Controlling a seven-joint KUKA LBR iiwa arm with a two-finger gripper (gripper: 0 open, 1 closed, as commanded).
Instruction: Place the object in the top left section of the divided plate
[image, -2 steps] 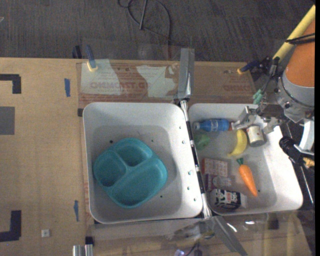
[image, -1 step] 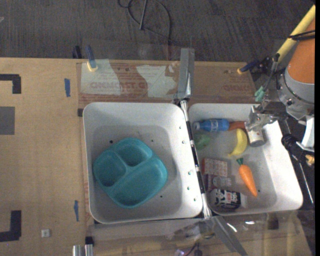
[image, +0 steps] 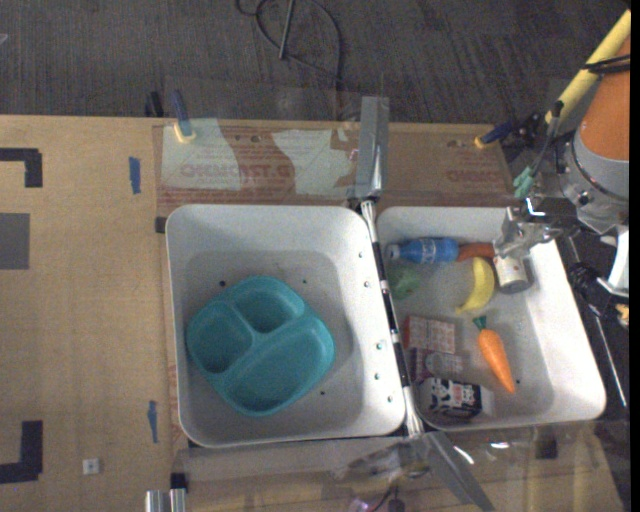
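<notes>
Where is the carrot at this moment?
The carrot lies in the right bin, just below the banana and right of the red packet.

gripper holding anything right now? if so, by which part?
Cannot be told. The gripper sits at the banana's upper end in the right bin, but no grasp is visible.

Teal divided plate (image: 260, 345), yellow banana (image: 481, 284), orange carrot (image: 495, 358) with green top, blue bottle (image: 425, 250), white bins (image: 190, 330).

A teal divided plate (image: 260, 345) with three sections lies flat and slightly turned in the left bin (image: 200, 235); a yellow banana (image: 481, 285) rests in the neighbouring bin, well apart from the plate.
</notes>
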